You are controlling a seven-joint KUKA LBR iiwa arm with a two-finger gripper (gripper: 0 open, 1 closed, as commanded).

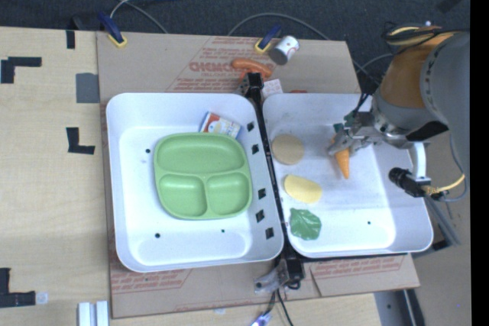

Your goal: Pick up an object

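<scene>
My gripper (344, 144) reaches in from the right over the right bin (382, 237). Its fingers are shut on the wide end of a small orange carrot (344, 163), which points down toward the bin floor. To the left of the carrot lies a tan round disc (289, 149). A yellow lemon-shaped piece (303, 188) sits below the disc, and a green leafy piece (306, 224) lies near the bin's front edge.
The left bin (130, 240) holds a green divided plate (203, 173) with a small red, white and blue box (221, 124) behind it. The divider (263, 164) between the bins carries black clips. A silver cylinder (284, 50) and an orange item (252, 66) lie on the cardboard behind.
</scene>
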